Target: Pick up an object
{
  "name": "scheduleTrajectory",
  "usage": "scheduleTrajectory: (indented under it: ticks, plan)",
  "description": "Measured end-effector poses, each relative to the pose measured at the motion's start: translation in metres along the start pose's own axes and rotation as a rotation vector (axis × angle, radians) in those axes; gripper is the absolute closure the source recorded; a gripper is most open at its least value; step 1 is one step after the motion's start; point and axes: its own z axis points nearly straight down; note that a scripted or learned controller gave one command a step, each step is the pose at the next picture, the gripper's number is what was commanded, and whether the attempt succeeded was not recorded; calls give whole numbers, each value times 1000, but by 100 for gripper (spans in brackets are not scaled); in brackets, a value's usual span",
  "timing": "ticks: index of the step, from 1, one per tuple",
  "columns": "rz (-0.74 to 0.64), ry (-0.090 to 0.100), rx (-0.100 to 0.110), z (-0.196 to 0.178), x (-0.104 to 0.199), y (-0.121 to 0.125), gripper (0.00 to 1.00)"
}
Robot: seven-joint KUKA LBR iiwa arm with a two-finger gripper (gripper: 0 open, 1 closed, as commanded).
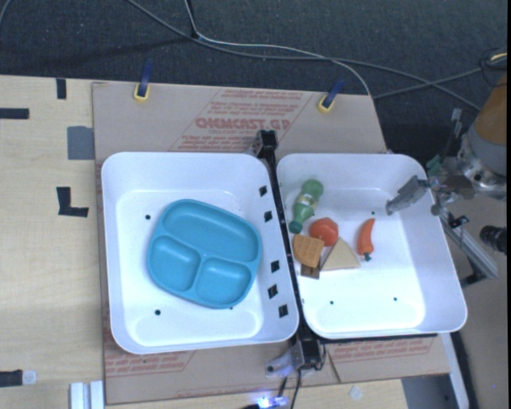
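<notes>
Seen from above at a slant, two shallow white plastic bins sit side by side on a brown cardboard sheet (238, 122) on a pale wooden bench. The left bin (123, 228) holds a light blue plastic plate with three compartments (204, 252), lying flat near its middle. The right bin (409, 301) holds a small cluster of toy foods toward its left side: a green bottle-shaped toy (306, 201) lying tilted near the dividing wall, a round red-orange tomato-like piece (324, 230) just below it, a brown square block like a cracker (307, 250) touching a pale tan wedge like cheese (341, 256), and, a little apart to the right, a slim red-orange chilli-shaped piece (367, 237). The grey robot arm enters from the right, and its two-finger gripper (406, 197) hangs over the upper right part of the right bin, near the rim. One grey finger points down and left toward the toys; whether the fingers are spread or pressed together cannot be told from this angle. Nothing is seen between them. As a judgement, the pick has barely begun: every toy rests on the bin floor, the chilli-shaped piece lies nearest, and the descent, grasp and lift are all left to do.
</notes>
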Motion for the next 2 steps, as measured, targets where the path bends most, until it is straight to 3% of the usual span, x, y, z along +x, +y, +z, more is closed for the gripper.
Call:
scheduleTrajectory:
  ticks: [1, 2]
  plan:
    - [-3, -3, -10, -6, 0, 2, 0]
    - [-4, -2, -5, 39, 3, 3, 0]
